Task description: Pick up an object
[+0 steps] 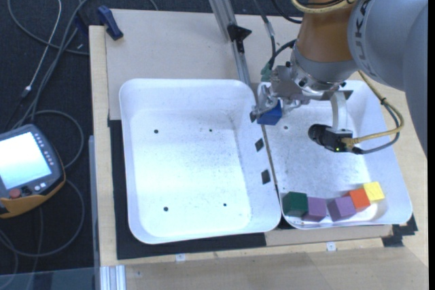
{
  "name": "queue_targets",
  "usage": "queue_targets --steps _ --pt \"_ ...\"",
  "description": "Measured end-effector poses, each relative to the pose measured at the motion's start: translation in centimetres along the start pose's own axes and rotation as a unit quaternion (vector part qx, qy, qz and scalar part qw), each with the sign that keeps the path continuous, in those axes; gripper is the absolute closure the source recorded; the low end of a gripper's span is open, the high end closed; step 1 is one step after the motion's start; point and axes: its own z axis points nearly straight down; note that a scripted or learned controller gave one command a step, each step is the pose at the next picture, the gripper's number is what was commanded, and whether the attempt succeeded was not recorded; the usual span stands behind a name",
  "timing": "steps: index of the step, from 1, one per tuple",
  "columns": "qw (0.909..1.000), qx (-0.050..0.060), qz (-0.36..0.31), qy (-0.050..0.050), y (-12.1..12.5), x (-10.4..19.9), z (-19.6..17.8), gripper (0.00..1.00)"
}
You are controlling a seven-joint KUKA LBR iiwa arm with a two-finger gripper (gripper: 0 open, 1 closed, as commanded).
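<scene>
Left shallow white plastic bin (pixel 136 146) on the pale wooden surface (pixel 170 37), bare. At the divider, small blue block (pixel 270 115) pinched in the closed end effector (pixel 266 109), raised over the right white bin (pixel 391 166). Likely light, rigid, best gripped on flat sides. Further right, green, purple, orange, yellow cubes (pixel 333 204) along the near rim.

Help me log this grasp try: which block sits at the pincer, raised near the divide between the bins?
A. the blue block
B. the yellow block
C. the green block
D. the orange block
A: the blue block sits between the fingers of the pincer by the bins' shared edge, while the green, orange and yellow blocks lie along the right bin's near edge.
</scene>
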Motion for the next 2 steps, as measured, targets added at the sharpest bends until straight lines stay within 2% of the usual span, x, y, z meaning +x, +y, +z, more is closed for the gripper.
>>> queue_targets --steps 1,2 --pt "1.0000 0.002 -0.004 0.001 -1.7 5.9 0.2 1.00" --pt "1.0000 0.003 0.001 0.000 -5.0 2.6 2.5 1.00"
